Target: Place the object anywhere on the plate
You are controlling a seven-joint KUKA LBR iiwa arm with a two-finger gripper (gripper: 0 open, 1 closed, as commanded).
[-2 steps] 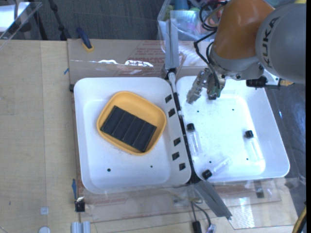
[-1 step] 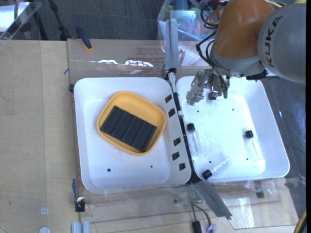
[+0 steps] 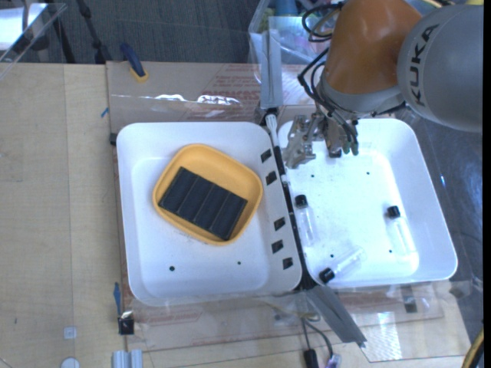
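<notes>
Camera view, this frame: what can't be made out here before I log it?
- Gripper: finger state unclear, part-covered by the wrist and cables.
- Clear tubes with black caps in the right bin: see-through on white, outlines faint.
- Black slab on the yellow plate: what it is cannot be told.

Two white bins, left (image 3: 138,267) and right (image 3: 430,244), of smooth, slightly glossy plastic; yellow plate (image 3: 173,176) at centre left, matt plastic, bearing a dark ribbed matt slab (image 3: 203,202). Clear, glossy plastic vials with black caps (image 3: 304,217) (image 3: 397,228) (image 3: 341,265) in the right bin. Bench (image 3: 46,205) at left, pale matt wood; arm (image 3: 445,60) at upper right, smooth grey casing with a satin orange band (image 3: 368,37).
</notes>
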